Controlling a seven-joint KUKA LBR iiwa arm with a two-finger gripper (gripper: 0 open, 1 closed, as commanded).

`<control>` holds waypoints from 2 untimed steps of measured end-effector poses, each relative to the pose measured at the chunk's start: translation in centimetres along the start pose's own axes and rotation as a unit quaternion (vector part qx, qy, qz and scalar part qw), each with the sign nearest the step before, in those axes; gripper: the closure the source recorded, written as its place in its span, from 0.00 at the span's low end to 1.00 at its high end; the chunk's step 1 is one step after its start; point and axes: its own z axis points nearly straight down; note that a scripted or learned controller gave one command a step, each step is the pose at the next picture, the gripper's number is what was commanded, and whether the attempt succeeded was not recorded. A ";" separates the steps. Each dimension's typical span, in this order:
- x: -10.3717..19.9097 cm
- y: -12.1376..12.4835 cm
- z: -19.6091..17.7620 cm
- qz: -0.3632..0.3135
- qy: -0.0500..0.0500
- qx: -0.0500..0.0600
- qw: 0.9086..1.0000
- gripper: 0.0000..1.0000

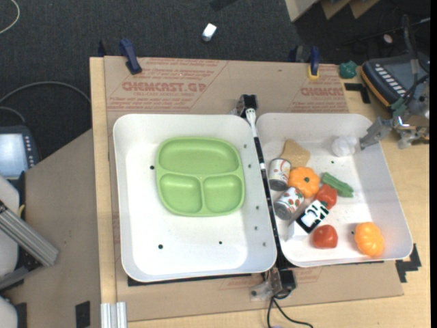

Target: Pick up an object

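Clutter fills the right bin: cans, tomatoes and a small pumpkin sit bunched against its left wall, handy targets. My claw hovers at that bin's far right rim; spread or pressed together, I cannot tell.

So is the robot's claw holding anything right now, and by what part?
Nothing that shows. The gripper sits at the right bin's far right edge, apart from the toys; the nearest thing is a pale object.

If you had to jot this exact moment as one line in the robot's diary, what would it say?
phase: before pick | gripper: over right bin's far right edge, holding nothing seen | right bin: cans, orange pumpkins, tomato | left bin: green divided plate
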 end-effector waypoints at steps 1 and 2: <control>4.5 -4.4 16.2 0.001 0.003 0.005 1.000 0.00; 4.2 -4.0 14.4 0.001 0.000 -0.001 1.000 1.00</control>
